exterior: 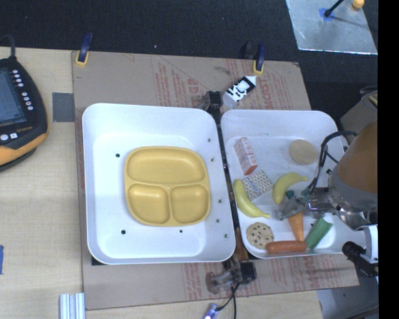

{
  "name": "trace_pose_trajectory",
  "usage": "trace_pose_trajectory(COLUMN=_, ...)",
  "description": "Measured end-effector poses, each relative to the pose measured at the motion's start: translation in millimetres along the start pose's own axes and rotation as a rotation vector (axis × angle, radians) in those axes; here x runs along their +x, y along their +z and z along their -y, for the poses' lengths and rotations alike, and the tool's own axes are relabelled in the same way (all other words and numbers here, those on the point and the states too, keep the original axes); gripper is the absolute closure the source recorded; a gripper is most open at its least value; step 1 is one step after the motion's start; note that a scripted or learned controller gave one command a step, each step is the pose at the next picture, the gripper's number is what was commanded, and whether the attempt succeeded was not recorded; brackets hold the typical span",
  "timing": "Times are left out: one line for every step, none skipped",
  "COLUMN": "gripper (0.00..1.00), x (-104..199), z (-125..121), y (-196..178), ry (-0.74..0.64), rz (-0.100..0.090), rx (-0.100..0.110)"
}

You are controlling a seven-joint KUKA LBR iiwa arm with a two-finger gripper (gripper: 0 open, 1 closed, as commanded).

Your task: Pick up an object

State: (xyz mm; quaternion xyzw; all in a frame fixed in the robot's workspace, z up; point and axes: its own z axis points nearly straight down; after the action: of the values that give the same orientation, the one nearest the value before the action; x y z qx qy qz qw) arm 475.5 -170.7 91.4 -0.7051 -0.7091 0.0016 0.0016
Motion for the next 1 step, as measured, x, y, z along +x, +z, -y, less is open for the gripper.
trace_pose_trajectory(gripper=0.00, x=61.2, z=-36.2, y=-0.4, ry=-0.002, rz=0.000, rx=-0.001)
